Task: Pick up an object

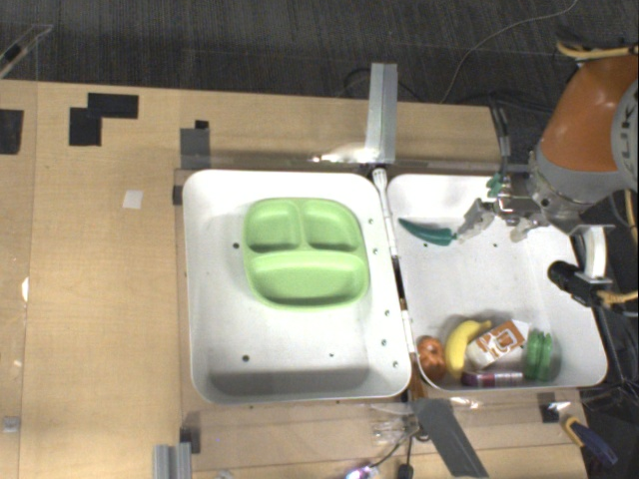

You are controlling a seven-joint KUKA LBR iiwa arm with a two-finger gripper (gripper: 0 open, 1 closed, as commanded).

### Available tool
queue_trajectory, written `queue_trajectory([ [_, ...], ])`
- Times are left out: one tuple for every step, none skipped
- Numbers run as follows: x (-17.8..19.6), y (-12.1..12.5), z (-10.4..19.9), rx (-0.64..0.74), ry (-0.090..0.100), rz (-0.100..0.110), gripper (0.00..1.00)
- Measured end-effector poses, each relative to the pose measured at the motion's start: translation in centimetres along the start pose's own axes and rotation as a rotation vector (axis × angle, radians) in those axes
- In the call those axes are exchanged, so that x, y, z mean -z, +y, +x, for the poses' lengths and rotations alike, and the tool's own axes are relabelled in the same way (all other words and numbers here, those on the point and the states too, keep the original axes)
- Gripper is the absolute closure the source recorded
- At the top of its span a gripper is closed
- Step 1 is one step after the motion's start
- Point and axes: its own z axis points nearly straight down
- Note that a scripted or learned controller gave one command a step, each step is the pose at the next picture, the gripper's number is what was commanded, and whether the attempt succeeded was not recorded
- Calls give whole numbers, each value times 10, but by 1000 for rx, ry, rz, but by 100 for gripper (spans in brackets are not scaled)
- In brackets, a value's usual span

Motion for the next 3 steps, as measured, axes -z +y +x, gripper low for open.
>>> queue_trajectory([
  [-53,-76,13,186,0,0,0],
  [-14,14,-14,271,-2,-5,0],
  [-104,-45,12,373,-4,-13,0],
])
